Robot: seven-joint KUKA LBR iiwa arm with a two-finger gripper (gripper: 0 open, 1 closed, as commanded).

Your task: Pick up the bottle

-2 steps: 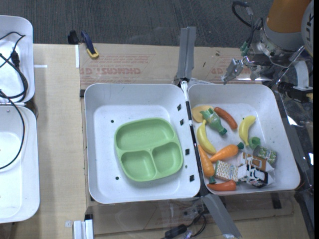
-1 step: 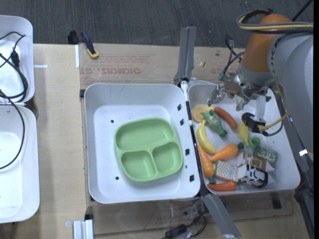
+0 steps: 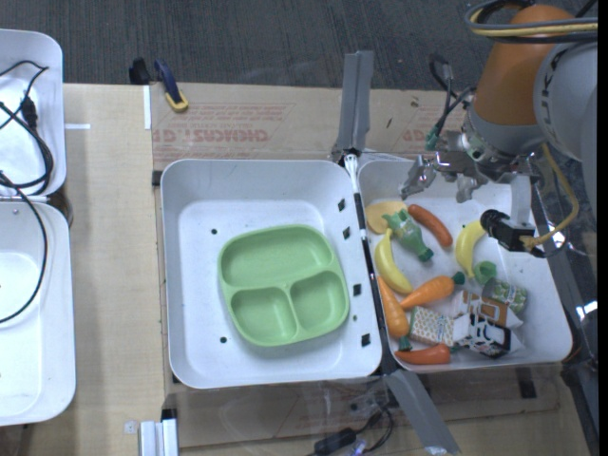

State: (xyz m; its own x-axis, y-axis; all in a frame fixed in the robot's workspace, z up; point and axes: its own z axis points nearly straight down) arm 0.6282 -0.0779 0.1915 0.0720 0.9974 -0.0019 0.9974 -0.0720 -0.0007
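- The tool (image 3: 442,177) hangs at the upper right of the frame, over the back rim of the right bin (image 3: 556,345); its two metal fingers (image 3: 419,175) stand apart, open, with nothing between them.
- The grey arm (image 3: 560,84) with its orange band (image 3: 513,65) fills the upper right corner, cables looping round it.
- The bottle (image 3: 410,235), small and green, lies tilted in the upper left part of the right bin, just below the tool and apart from it; it rests against a pale yellow round piece (image 3: 380,214) and beside a red sausage (image 3: 430,224).
- Below the bottle lie a yellow banana (image 3: 389,266), an orange carrot (image 3: 429,291) and a second carrot (image 3: 392,312) along the bin's left wall; another banana (image 3: 468,245) sits to the right.
- At the bin's lower right are small printed cartons (image 3: 489,316) and a red pepper-like piece (image 3: 425,354).
- The left bin (image 3: 190,255), mid-frame, holds a light green divided plate (image 3: 283,283) with three compartments.
- The bench (image 3: 104,207) runs beneath both bins; a white appliance with black cables (image 3: 24,141) sits at the far left edge.
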